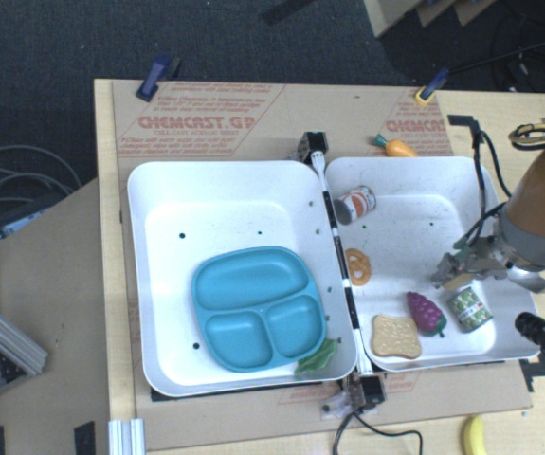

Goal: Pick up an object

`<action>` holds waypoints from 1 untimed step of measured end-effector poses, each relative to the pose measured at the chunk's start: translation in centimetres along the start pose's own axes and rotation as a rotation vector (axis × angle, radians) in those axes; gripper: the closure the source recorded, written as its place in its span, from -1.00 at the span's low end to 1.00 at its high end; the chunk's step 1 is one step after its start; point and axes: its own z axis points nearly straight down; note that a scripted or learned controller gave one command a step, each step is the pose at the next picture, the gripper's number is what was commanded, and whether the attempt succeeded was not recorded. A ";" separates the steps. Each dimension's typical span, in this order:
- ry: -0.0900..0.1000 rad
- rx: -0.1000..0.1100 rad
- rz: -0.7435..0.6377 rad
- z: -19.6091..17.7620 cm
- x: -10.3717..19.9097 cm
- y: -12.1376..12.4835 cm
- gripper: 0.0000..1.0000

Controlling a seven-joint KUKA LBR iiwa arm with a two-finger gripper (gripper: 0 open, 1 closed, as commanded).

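My gripper [455, 269] hangs low over the right side of the right bin [414, 180], below the arm's orange band [542, 197]. Just below it stands a small can with a green label [469, 309], tilted, close to the gripper. I cannot make out anything held. A purple bunch of grapes [426, 313] lies left of that can. A slice of toast [395, 336] rests at the bin's front. A pretzel [357, 266] lies near the divider, and a red-and-white can [355, 203] lies on its side at the back left.
The left bin [158, 254] holds a blue divided plate [256, 306] and a green pea pod [317, 356] at its front right corner. A carrot [397, 147] lies on the bench behind the right bin. A banana [474, 434] lies at the bench's front.
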 end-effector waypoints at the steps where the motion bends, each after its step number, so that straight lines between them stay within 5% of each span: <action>1: 0.002 -0.001 -0.004 -6.1 5.2 5.9 1.00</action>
